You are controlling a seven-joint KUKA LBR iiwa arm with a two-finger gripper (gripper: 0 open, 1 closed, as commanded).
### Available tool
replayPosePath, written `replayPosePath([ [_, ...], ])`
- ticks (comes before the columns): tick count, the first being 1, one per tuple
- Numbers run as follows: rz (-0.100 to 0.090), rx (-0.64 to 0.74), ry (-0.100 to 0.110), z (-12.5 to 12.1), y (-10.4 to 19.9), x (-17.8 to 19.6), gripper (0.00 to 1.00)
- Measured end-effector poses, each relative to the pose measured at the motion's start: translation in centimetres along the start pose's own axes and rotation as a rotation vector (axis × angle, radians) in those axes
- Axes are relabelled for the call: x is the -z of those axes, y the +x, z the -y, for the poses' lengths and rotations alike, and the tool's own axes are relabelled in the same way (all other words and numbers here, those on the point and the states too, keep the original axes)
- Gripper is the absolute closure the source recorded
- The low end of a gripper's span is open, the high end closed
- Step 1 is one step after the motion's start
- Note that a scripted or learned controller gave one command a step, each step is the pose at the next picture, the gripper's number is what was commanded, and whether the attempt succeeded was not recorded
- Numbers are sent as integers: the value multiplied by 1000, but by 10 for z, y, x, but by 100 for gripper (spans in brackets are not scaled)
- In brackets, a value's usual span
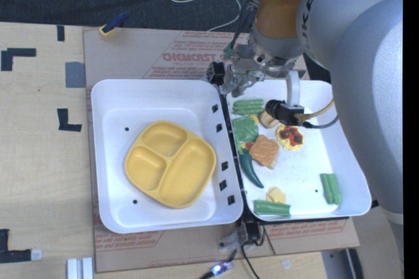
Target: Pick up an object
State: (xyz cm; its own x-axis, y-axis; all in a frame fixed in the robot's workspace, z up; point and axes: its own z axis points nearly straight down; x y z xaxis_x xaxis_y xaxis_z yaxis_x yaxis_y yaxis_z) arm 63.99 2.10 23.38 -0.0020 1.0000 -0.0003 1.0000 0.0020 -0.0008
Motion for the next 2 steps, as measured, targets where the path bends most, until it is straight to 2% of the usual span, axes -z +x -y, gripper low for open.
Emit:
replayPosePath([
  [1,1,-1,3,9,7,-13,100],
  [2,2,-2,0,-3,-5,-18,100],
])
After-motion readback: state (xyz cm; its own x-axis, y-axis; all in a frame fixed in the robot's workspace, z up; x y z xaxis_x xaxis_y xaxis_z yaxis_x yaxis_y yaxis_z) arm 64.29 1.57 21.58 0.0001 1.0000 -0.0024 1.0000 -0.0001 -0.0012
